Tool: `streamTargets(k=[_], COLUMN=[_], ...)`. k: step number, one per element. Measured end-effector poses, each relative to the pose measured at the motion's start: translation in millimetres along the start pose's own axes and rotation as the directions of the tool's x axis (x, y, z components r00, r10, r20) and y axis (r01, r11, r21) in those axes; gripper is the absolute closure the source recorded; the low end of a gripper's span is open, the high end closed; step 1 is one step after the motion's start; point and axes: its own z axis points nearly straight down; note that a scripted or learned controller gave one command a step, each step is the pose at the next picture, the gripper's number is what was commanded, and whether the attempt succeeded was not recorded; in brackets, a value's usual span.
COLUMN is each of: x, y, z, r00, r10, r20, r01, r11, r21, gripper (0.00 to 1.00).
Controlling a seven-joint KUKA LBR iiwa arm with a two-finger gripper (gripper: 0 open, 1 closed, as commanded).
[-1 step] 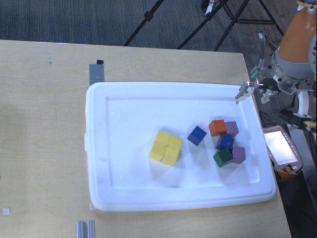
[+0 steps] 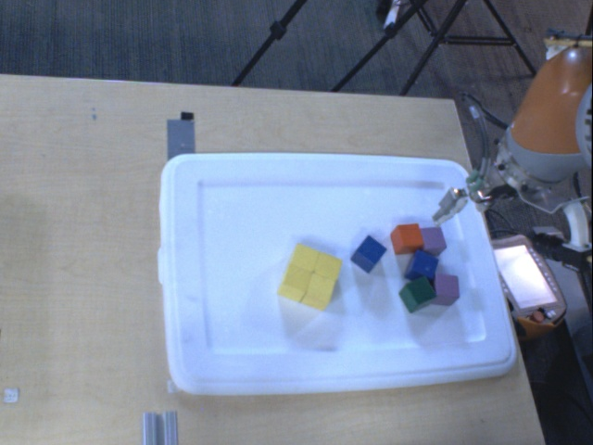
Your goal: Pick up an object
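Observation:
A white bin (image 2: 185, 276) holds several small blocks. A big yellow block (image 2: 311, 275) made of joined cubes lies near the middle, with a blue cube (image 2: 369, 252) just to its right. Further right is a tight cluster: an orange cube (image 2: 406, 238), a purple cube (image 2: 433, 240), a second blue cube (image 2: 422, 264), a green cube (image 2: 417, 293) and another purple cube (image 2: 447, 288). My gripper (image 2: 449, 207) hangs over the bin's right side, just above and right of the orange and purple cubes. Nothing shows in it.
The arm's orange band (image 2: 548, 109) and cables sit beyond the bin's right rim. A lit device (image 2: 525, 281) lies off the bench's right edge. A grey bracket (image 2: 182, 135) stands at the bin's far left corner. Tripod legs (image 2: 278, 28) cross the floor behind.

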Motion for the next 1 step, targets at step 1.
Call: streamTargets(k=[1], x=[18.8], y=[20.8], z=[71.2], r00=[0.998], r10=[-0.064], r20=[0.01], r01=[0.064], r11=[0.998], r21=[-0.017], gripper=[0.0])
